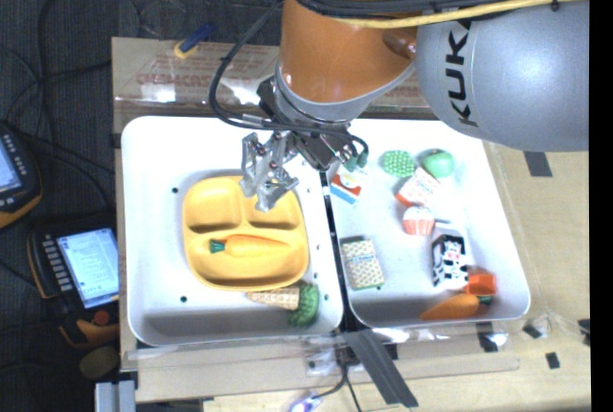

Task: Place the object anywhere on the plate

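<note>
Starting at the left, note the left bin [153,209], which bears the yellow plate [206,209], a divided tray with two upper compartments and one long lower compartment. The toy carrot [251,245] lies lengthwise in the lower compartment, leaf end to the left. It appears to be the task's object, and it already rests on the plate.

Expect the carrot to be light, rigid and smooth, probably plastic. Its round, tapering body may roll or slip. If you must regrasp it, close across the thick middle, not the narrow tip.

Just below the plate's lower edge lie a waffle-pattern piece [273,298] and a green broccoli toy [306,303], both against the bin wall. Room there is tight.

The gripper [268,180] hangs over the plate's upper right compartment. Its fingers appear parted and nothing is seen between them, so treat it as released.

To the right, the right bin [508,247] holds a checkered block [362,263], a cupcake [419,220], a cow-pattern carton [448,262] and a second orange carrot [450,308], set well apart. Both bin floors are smooth, white and shallow.
</note>
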Robot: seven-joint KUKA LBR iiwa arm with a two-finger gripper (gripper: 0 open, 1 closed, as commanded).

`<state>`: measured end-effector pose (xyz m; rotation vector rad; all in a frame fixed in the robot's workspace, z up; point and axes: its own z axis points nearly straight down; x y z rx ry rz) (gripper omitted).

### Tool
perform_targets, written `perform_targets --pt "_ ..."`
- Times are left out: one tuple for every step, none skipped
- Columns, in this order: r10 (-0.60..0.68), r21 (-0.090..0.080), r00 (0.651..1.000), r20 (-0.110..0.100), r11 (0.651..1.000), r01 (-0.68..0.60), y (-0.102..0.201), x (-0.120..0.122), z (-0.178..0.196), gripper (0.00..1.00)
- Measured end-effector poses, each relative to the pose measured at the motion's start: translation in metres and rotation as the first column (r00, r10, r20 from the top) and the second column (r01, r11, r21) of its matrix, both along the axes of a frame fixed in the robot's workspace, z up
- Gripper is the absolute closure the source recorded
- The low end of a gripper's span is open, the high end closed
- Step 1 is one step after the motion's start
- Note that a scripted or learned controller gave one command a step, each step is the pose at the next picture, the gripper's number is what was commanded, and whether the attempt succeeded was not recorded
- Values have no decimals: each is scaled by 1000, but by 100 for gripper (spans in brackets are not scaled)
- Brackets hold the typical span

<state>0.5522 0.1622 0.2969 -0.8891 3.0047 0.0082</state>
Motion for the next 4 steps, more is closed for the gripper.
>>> perform_targets --pt "165 -6 986 -6 986 -165 43 -7 -52 100" --pt "282 -6 959 -3 959 -282 -19 10 19 100" --pt "283 -5 959 -3 959 -283 -19 10 19 0" --pt "281 -2 960 1 960 -281 -18 11 28 100"
